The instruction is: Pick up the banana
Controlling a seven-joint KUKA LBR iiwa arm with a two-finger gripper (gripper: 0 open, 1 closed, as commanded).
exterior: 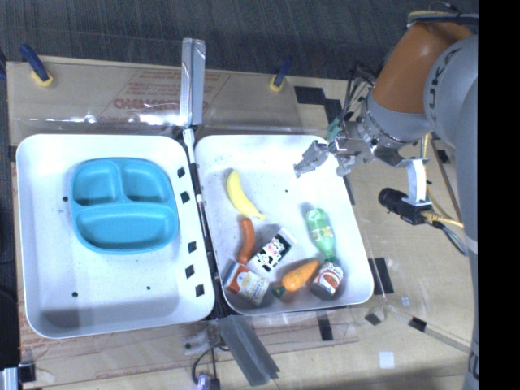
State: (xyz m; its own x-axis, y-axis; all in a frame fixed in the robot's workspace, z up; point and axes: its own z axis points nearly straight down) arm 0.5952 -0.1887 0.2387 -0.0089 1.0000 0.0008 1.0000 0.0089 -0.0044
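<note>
The left bin (32,218) carries a blue divided tray (123,203) near its far edge. The right bin (213,149) holds a clutter along its near edge: green bottle (320,231), carrot (299,275), sausage (246,239) and small cartons. The banana (241,195), yellow and slightly curved, lies clear toward that bin's left side, the sausage just beside its near end. The gripper (325,158) hangs over the far right corner, fingers seemingly spread, though blurred.
</note>
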